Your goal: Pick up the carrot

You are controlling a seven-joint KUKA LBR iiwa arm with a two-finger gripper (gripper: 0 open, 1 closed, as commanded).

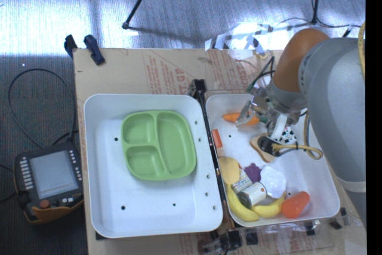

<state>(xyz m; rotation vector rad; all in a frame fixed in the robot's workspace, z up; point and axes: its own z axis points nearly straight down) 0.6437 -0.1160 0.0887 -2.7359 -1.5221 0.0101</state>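
Carrot (231, 118) lies in the right bin's (325, 188) far corner, its tip under the fingers (249, 116), which stand spread around it. Risk: lying so near the wall, it may roll or slip free as they close. It lies between them, ungripped.

bench (149, 68): brown cardboard-covered top | left white bin (101, 200) rests on it, holding a green divided plate (159, 144) | right white bin (325, 185) sits just right of the left bin, sides touching | blue clamp (94, 48) beyond the left bin at bench's far-left corner
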